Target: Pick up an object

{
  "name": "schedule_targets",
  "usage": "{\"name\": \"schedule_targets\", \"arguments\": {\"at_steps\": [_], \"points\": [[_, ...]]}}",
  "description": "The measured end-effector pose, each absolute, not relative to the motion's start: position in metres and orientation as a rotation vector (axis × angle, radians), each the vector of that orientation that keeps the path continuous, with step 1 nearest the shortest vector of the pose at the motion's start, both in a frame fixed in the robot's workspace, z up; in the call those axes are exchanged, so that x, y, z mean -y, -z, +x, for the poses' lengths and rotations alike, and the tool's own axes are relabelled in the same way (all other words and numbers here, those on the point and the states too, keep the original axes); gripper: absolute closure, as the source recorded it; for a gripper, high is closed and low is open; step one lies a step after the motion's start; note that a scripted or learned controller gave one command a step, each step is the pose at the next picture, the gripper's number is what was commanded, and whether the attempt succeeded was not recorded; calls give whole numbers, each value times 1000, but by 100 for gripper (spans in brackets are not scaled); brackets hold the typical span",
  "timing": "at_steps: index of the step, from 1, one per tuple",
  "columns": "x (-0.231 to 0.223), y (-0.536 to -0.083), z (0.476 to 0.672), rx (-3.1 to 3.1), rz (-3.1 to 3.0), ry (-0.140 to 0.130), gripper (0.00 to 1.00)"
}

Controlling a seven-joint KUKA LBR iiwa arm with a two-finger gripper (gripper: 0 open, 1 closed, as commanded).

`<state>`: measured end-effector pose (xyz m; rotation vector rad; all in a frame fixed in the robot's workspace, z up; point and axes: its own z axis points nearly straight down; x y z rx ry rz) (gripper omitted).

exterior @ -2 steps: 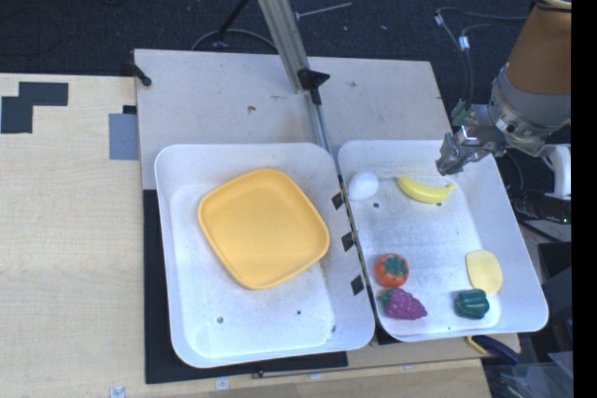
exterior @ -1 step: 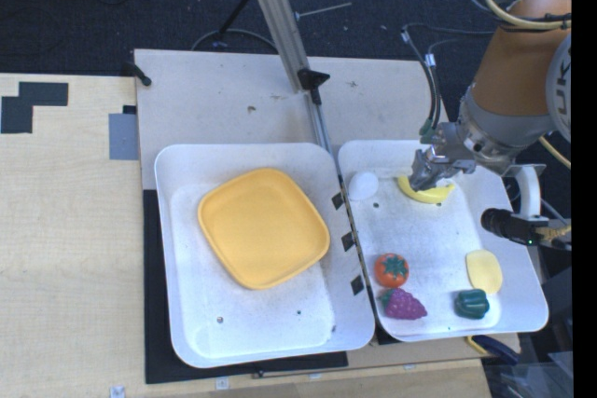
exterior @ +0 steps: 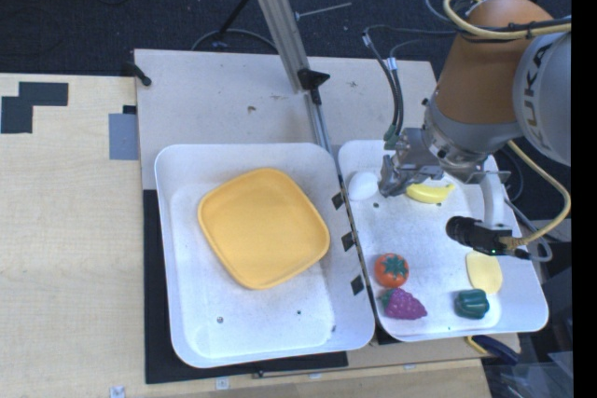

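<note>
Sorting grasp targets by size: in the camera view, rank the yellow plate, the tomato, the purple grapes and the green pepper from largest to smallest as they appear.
1. yellow plate, by far the largest.
2. purple grapes and tomato: they look about alike, so no ranking between them.
3. green pepper, slightly the smallest, though the margin is slim.

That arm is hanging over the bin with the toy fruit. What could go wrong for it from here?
The gripper sits near the right bin's back-left corner, close to a white egg-like object and the yellow banana; it might nudge either away or catch the wall. The tomato and grapes lie almost touching, so grabbing one may knock the other.
</note>
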<state>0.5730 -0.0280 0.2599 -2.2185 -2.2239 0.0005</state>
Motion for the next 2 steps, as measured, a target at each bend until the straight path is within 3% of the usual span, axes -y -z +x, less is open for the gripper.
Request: {"name": "schedule_targets", "arguments": {"at_steps": [1, 2], "points": [[-18, -244, 557, 2224, -2217, -1, 100], [-71, -243, 556, 2224, -2217, -1, 100]]}}
